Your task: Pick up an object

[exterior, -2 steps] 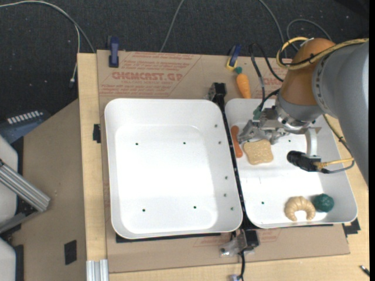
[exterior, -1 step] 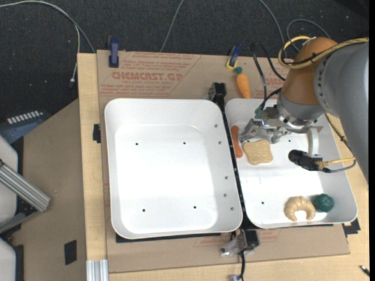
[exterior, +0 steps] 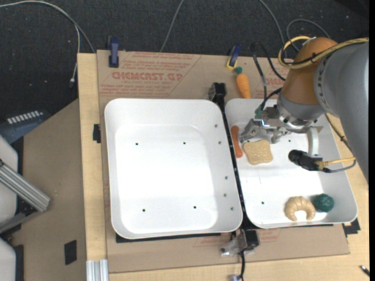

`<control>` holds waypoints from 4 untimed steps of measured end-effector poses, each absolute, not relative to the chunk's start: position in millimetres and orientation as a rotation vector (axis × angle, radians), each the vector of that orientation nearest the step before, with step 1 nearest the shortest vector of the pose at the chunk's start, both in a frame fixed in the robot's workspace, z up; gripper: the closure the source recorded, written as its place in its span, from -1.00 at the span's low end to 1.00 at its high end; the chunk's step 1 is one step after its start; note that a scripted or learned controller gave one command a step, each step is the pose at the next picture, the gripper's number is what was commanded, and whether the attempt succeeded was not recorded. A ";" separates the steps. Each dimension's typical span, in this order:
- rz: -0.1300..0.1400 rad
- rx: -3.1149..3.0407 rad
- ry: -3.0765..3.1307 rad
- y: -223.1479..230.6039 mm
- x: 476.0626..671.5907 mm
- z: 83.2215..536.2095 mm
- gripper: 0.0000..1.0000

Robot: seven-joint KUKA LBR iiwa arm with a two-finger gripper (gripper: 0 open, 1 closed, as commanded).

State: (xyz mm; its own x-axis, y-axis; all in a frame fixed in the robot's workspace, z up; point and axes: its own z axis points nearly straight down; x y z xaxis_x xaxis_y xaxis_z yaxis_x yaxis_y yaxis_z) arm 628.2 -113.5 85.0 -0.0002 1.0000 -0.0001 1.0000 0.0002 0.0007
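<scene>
My gripper (exterior: 261, 134) hangs in the upper left part of the right bin (exterior: 335, 187), open, with nothing between its fingers. Its tips stand just above the far edge of a tan toast slice (exterior: 258, 153). A red sausage (exterior: 236, 141) lies along the bin's left wall, just left of the gripper. A beige croissant (exterior: 300, 208) and a dark green round piece (exterior: 323, 202) rest at the bin's near right corner. The grey arm with its orange band (exterior: 302, 78) covers the bin's far right part.
The left bin (exterior: 120, 157) sits beside the right one, their walls touching. An orange carrot (exterior: 243, 85) lies on the cardboard beyond the right bin. A black part with a yellow cable (exterior: 304, 158) hangs right of the toast. Cables loop behind the bench.
</scene>
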 end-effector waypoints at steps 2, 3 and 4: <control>0.001 2.221 2.221 -113.5 628.2 85.0 -1.00; 0.001 2.221 2.221 -113.5 628.2 85.0 -1.00; 0.001 2.221 2.221 -113.5 628.2 85.0 -1.00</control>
State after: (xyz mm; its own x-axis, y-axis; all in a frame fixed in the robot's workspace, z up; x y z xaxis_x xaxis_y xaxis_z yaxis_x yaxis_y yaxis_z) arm 628.2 -113.5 85.0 -0.0002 1.0000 -0.0001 1.0000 0.0002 0.0007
